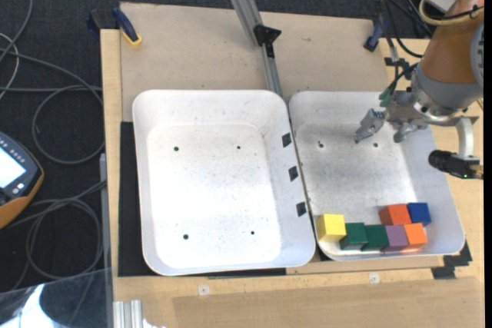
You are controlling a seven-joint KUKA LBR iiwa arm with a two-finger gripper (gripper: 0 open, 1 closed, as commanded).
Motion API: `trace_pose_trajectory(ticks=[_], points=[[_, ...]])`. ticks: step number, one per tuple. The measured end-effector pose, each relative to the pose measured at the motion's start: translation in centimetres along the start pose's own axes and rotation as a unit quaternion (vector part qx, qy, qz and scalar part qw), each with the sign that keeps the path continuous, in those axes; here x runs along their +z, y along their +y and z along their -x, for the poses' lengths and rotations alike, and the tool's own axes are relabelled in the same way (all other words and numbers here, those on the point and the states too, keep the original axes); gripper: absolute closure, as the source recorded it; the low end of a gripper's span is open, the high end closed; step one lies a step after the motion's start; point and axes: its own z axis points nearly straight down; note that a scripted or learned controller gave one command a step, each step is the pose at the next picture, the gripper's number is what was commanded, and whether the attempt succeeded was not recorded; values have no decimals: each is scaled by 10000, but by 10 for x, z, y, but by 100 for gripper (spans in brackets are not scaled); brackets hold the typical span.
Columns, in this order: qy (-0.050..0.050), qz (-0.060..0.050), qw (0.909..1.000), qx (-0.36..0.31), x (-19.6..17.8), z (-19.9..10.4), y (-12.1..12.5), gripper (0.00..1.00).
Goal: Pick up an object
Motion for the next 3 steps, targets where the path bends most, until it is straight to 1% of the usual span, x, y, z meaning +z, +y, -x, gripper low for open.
trace_pose_trajectory(ticks=[1, 2, 3], points=[[1, -8, 10000, -5, 62, -3, 4, 0], [-2, 15, 10000, 3, 64, -4, 4, 0], [3, 35, 10000, 3, 52, -4, 5, 100]])
